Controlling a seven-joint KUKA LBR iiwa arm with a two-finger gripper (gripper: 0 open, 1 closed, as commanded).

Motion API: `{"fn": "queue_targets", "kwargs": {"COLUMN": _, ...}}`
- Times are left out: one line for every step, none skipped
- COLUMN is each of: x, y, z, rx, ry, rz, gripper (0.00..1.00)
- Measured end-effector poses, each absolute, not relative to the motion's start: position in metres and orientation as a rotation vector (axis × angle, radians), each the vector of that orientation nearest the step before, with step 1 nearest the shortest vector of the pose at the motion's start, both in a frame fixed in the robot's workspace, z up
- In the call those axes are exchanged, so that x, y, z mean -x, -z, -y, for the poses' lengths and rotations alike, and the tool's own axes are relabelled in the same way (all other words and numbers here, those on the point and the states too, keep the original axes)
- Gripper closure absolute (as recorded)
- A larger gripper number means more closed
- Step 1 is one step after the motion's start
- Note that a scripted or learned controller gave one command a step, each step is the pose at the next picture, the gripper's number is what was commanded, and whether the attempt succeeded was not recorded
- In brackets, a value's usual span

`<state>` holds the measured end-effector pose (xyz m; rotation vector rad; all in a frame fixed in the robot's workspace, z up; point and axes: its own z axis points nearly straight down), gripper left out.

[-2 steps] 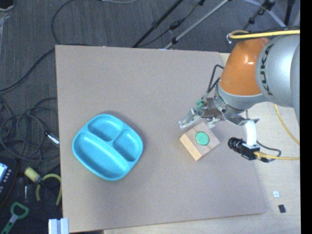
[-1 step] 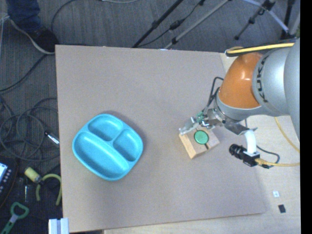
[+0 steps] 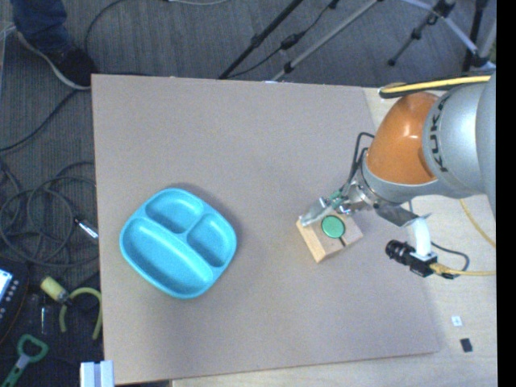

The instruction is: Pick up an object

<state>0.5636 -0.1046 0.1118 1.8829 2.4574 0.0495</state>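
Note:
A small tan wooden block (image 3: 324,246) with a green round disc (image 3: 332,227) on top lies on the brown board (image 3: 242,143), right of centre. My gripper (image 3: 328,212) hangs right over the block's far edge, touching or nearly touching it. The grey arm with its orange band (image 3: 403,147) reaches in from the right. The gripper's metal parts hide the block's upper edge, and the view is too small to tell whether the block is gripped.
A light blue divided plate (image 3: 177,242) with three compartments lies on the left half of the board. Beyond the board's left edge, cables and hand tools (image 3: 48,293) lie on the carpet. Tripod legs (image 3: 355,6) stand behind the far edge.

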Motion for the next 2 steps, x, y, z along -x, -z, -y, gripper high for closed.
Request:
{"fn": "queue_targets", "kwargs": {"x": -0.566, "y": -0.112, "z": 0.107, "rx": -1.809, "ry": -0.043, "rz": -2.515, "gripper": 0.0}}
{"fn": "queue_targets", "kwargs": {"x": -0.579, "y": -0.112, "z": 0.11, "rx": -1.763, "ry": -0.038, "rz": -2.554, "gripper": 0.0}}
